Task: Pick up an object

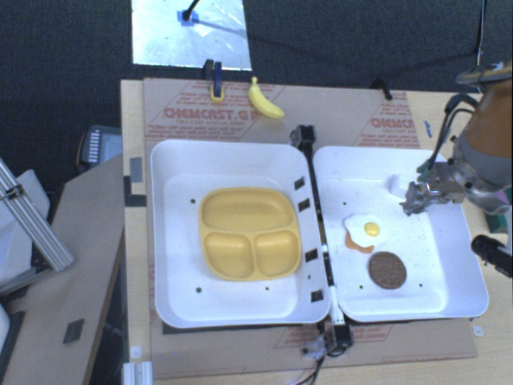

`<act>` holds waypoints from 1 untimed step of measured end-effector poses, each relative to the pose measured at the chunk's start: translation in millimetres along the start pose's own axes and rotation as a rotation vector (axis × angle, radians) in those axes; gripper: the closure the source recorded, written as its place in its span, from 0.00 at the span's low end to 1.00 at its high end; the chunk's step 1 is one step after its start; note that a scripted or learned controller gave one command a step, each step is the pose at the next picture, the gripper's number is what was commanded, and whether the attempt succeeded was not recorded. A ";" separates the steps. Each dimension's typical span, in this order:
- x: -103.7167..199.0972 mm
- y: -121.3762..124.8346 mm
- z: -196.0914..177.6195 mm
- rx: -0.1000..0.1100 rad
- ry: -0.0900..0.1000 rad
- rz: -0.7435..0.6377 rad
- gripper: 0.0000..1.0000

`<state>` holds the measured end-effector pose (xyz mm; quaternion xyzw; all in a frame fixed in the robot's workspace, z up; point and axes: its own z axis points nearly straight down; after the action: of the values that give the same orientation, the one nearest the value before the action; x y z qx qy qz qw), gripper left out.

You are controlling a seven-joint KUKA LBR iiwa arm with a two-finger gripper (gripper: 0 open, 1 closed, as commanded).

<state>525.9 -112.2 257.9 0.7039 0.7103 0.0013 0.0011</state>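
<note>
Fried egg (365,231) — a toy with white rim and yellow yolk — lies near the middle of the right bin (457,295), overlapping an orange-brown piece at its 6 o'clock edge. A round brown patty (387,269) sits just beside it at 5 o'clock. The tool (414,200) hangs over the same bin at about 2 o'clock from the egg, apart from it; whether it is spread or closed, or has hold of anything, I cannot tell. A small white object (396,184) lies at its 10 o'clock. The left bin (172,215) bears a yellow divided plate (247,233). On the bench (337,111) beyond — a toy banana (264,101).
</note>
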 end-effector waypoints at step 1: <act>51.6 14.1 -4.1 0.000 0.001 -0.002 1.00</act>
<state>539.5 -60.4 262.1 0.7034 0.7108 0.0017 0.0008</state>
